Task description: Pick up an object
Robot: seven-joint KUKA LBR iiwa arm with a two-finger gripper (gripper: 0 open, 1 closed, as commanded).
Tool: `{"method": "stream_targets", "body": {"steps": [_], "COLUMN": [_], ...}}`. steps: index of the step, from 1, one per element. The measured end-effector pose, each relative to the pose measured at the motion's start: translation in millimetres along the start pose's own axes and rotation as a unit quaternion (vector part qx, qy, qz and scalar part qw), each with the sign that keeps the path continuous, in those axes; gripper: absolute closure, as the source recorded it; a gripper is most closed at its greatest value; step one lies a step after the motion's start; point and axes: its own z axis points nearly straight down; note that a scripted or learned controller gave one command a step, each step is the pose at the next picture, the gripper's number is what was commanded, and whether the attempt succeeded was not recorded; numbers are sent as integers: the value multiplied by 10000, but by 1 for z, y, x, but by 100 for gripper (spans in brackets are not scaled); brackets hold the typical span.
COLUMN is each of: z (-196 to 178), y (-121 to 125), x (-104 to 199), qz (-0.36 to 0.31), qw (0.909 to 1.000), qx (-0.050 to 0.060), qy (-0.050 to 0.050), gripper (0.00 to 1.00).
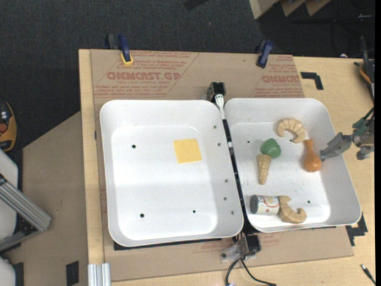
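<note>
The right bin (333, 186) holds several small objects. A tan croissant (290, 128) lies near its far side, with an orange gourd-shaped piece (311, 157) just below it. A green lump (271, 148) sits above a beige cone (263, 168). A small jar on its side (265, 205) and a second croissant (292, 212) lie by the near wall. A flat yellow square (187, 151) rests in the left bin (119, 177). My gripper (348, 148) hovers at the right bin's right rim, just right of the orange piece, and I see no object in it.
Both bins sit on a brown board (89, 159) held by blue clamps (124, 48) at the far edge. A black divider strip (229, 154) runs between the bins. Cables (244, 252) lie at the near edge.
</note>
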Motion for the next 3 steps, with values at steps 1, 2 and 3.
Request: {"method": "stream_targets", "body": {"steps": [1,2,3], "z": [187,198,197], "y": [-4,61,145], "x": [-32,-22,13], "qz": [-11,-24,-37], "qw": [10000,10000,10000], "qx": [-13,-26,-36], "qy": [1,-7,1], "gripper": [0,0,0]}}
